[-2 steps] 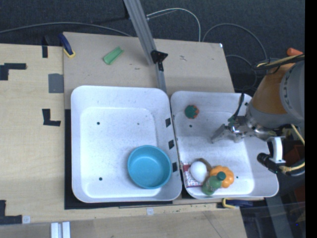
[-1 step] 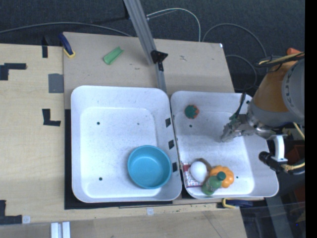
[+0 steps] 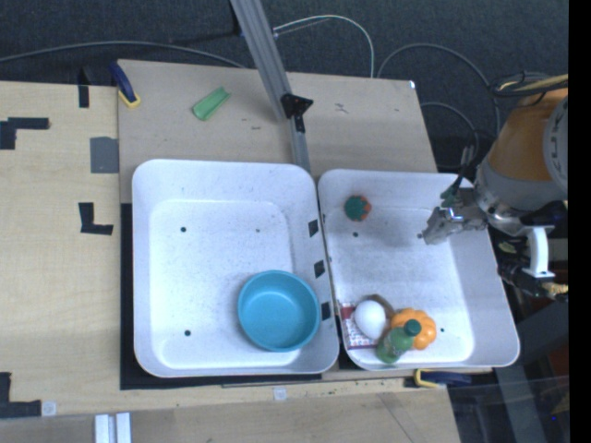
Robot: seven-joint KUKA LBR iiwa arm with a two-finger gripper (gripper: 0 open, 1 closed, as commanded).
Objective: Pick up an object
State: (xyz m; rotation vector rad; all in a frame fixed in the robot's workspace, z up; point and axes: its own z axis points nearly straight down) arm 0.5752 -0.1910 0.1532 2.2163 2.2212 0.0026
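Observation:
In the right bin (image 3: 462, 275) a small green and red ball (image 3: 356, 208) lies near the far left corner. A white egg-shaped object (image 3: 370, 318), an orange toy (image 3: 414, 328) and a green piece (image 3: 395, 343) are bunched at the bin's near edge, on a flat printed card. My gripper (image 3: 440, 226) hangs over the right bin's far right part, well right of the ball, with nothing seen between its fingers. A blue bowl (image 3: 277, 309) sits in the left bin (image 3: 185, 266) at its near right corner.
A grey pole (image 3: 268, 53) slants across the bench behind the bins, ending in a black clamp (image 3: 295, 106). A green block (image 3: 210, 103) lies on the board behind the left bin. Cables loop at the back right.

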